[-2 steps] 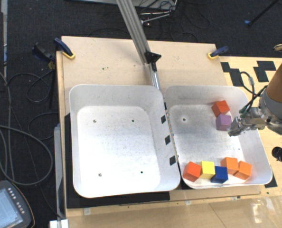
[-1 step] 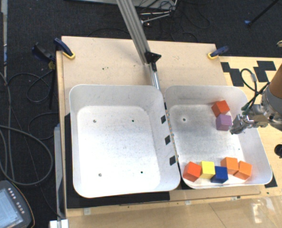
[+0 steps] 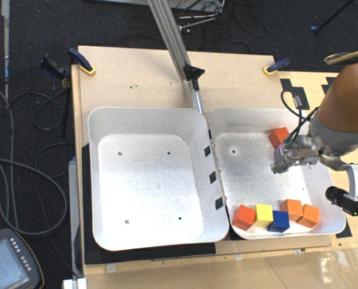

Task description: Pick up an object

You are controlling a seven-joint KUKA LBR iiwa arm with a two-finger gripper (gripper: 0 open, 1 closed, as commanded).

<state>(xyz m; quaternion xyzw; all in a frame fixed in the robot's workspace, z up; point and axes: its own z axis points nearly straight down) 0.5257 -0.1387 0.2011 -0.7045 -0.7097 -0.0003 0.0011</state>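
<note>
The gripper (image 3: 281,164) hangs in the right bin (image 3: 251,146); its grip state is unclear. An orange block (image 3: 278,136) sits just behind it. Orange, yellow and blue blocks (image 3: 278,215) cluster nearer the front rim.

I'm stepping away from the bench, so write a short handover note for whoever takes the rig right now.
Claw: low over the right bin, beside the lone orange block; nothing visibly held.
Blocks: all in the right bin. Along the near edge sit an orange cube, yellow cube, blue cube and two more orange blocks.
Done: no pick yet.
Left: grasp one block and lift it.
</note>
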